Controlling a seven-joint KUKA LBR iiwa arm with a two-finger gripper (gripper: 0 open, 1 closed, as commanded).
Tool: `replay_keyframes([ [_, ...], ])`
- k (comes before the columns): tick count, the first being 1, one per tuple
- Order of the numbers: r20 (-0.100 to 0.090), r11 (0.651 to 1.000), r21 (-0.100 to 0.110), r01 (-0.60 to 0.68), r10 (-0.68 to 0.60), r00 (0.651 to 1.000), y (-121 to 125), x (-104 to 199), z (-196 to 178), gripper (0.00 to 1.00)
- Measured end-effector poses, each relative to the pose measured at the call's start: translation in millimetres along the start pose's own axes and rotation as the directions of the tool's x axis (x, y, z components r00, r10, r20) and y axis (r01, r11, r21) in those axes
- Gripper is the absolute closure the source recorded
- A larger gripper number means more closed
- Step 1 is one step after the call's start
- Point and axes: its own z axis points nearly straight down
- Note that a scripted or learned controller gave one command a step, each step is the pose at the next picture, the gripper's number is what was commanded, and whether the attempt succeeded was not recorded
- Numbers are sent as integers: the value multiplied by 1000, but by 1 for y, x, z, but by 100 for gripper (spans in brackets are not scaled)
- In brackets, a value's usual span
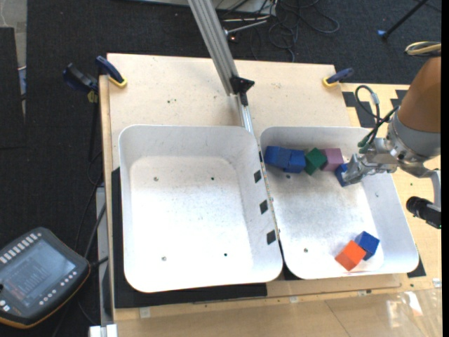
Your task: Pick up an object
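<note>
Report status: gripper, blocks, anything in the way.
Gripper low in right bin, beside purple block. Nothing visibly held. Green block, blue block crowd close. Orange block sits apart.

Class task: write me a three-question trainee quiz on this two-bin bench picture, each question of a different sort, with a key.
1. True or false: the orange block lies in the left bin.
2. Which block touches the orange block? A) green block B) small blue block C) pink block
3. Fill in: the gripper sits over the ____ bin's far right part, near the row of blocks.

Key
1. False; it lies in the right bin, at its near right corner.
2. B
3. right
</note>
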Motion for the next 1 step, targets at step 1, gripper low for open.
replay_keyframes([
  [1, -4, 1000, 6, 5, -5, 1000, 7, 53, 5, 100],
])
